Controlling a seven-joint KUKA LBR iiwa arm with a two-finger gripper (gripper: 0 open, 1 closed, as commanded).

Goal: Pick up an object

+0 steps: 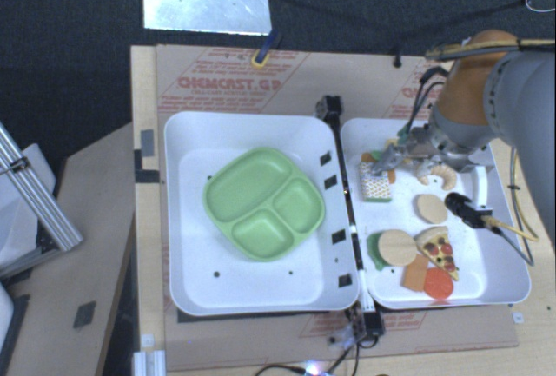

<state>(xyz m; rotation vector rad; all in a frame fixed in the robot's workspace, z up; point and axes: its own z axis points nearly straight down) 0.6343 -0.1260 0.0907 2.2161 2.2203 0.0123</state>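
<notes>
While the gripper (385, 159) is lowered into the right bin (512, 279) (whether anything is clamped cannot be told), a waffle piece (376, 186) is seen just at its 6 o'clock. One pizza slice (438, 247) and one green plate (263, 203) are counted.

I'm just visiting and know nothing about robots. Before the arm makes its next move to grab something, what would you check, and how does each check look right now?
1. Pincer is over the right bin, where the toy food lies: ok.
2. A target sits close by: the waffle piece is just below the pincer: ok.
3. Whether anything is already between its fingers: cannot tell.
4. Neighbours leave room: the croissant and round cookie lie apart from the waffle piece: ok.
5. Green divided plate sits in the left bin, out of the arm's way: ok.
</notes>
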